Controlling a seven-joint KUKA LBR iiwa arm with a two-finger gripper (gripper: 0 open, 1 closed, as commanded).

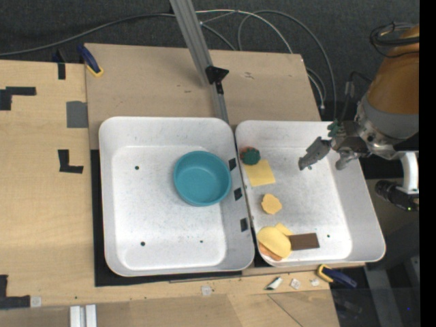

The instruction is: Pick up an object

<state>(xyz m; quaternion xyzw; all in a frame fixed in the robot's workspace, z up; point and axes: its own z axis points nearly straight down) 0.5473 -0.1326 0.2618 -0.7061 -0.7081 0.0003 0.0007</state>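
Objects: yellow square (pixel 259 174), teal ball (pixel 252 156), left of claw (pixel 325 154).
Claw: open, empty.
Writing: none readable.
Bowl (pixel 201 177): farther left.

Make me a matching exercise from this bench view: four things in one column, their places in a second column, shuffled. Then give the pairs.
Things:
1. blue bowl
2. brown block
3. gripper
4. yellow square

Places:
A. front of the right bin
B. above the right bin's far right part
C. left bin
D. right bin, near its left wall, just below a small teal ball

Pairs: 1-C, 2-A, 3-B, 4-D
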